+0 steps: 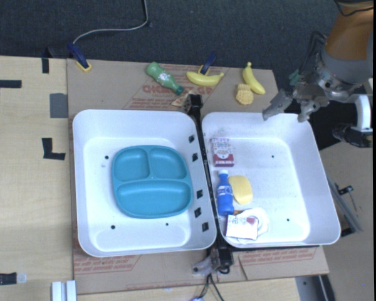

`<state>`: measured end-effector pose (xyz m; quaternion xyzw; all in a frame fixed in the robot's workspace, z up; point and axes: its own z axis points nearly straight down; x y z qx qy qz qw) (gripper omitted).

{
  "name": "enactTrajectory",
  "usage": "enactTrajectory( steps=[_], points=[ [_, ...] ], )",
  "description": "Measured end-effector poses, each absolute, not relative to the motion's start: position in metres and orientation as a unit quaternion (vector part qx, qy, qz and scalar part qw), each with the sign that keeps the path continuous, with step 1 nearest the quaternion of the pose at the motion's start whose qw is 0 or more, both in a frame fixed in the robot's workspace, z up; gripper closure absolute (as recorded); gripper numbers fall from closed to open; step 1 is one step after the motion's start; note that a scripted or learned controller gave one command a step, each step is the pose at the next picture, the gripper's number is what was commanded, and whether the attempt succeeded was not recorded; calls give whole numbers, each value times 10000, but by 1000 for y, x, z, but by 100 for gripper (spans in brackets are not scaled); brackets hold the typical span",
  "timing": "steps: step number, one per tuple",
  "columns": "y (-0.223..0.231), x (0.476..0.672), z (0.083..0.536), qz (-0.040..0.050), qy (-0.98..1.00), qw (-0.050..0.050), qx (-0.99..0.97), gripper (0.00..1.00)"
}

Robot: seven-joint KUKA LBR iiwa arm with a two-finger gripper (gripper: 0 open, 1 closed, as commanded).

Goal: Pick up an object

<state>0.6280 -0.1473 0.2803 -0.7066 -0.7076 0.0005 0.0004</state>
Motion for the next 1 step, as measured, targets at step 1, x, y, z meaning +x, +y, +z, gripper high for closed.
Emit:
enactTrajectory(
  steps=[1],
  points=[
    [-106,586,178,9,-7077,15,-7065,0]
  ],
)
